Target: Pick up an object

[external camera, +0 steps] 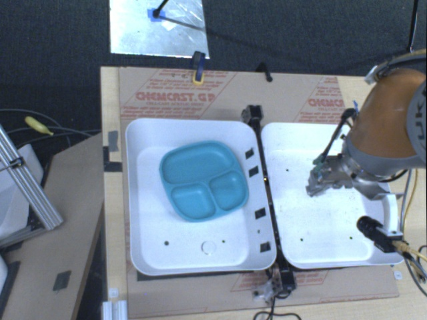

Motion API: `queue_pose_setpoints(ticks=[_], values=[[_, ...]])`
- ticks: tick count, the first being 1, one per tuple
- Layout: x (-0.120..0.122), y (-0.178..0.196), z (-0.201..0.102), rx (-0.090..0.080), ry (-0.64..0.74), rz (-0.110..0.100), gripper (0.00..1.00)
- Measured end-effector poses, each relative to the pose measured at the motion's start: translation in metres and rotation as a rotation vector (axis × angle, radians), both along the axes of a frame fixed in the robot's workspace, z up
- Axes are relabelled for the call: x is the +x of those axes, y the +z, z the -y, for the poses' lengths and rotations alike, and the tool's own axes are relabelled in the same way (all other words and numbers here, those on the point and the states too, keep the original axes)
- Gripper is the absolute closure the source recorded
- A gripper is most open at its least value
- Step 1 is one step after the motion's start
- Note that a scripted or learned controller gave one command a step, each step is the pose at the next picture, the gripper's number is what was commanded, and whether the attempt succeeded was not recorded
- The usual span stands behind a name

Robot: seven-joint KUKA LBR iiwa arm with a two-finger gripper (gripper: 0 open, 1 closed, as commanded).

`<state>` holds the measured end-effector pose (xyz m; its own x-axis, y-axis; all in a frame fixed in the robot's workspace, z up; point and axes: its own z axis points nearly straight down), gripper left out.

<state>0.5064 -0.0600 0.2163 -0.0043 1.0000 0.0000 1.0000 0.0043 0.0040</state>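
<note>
1. Overhead, slanted view: two shallow white bins sit side by side on a cardboard sheet (220, 85) printed with red lettering; a row of black clips (257, 172) runs along the seam between them.
2. Left bin (143, 245): a blue plate (203, 181) with three compartments lies flat near the middle, turned slightly askew. A small clear ring (209, 247) lies on the floor below it, near the front wall.
3. Right bin (293, 145): the grey arm with its orange band (387, 122) reaches in from the right. Its gripper (319, 181) hangs low over the middle of the bin floor, well apart from the plate.
4. Gripper state: whether the tips are spread or pressed together cannot be told; nothing is seen between them.
5. Background: a shiny metal sheet (157, 19) lies beyond the cardboard.
</note>
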Motion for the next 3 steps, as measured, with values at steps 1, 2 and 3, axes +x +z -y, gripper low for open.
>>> queue_pose_setpoints(ticks=[1,2,3], values=[[-0.013,0.024,-0.097,0.004,0.010,-0.001,1.00],[-0.021,0.010,-0.177,0.004,0.007,-0.004,1.00],[-0.005,0.096,-0.090,-0.002,-0.011,0.008,1.00]])
